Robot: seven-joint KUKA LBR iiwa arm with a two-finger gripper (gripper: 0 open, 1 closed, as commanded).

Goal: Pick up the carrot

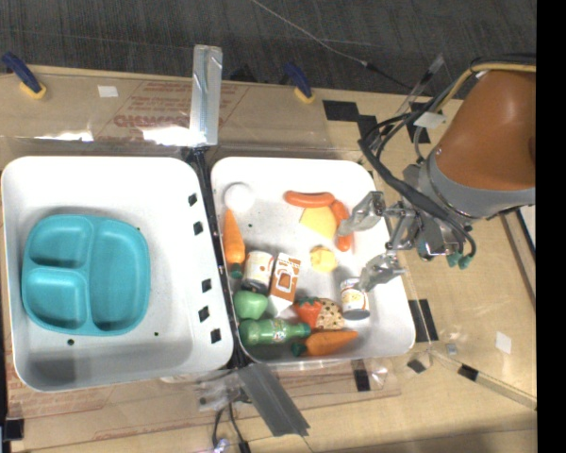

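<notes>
Lowest in the right bin (pixel 391 324), a second orange carrot-like piece (pixel 330 342) is seen beside a green bottle (pixel 274 331). The carrot (pixel 233 239) is laid lengthwise against that bin's left wall, near a small can (pixel 258 270). The gripper (pixel 375 242) is held over the bin's right side, fingers spread, nothing between them. A teal divided tray (pixel 85 274) is seated in the left bin (pixel 19 347).
</notes>
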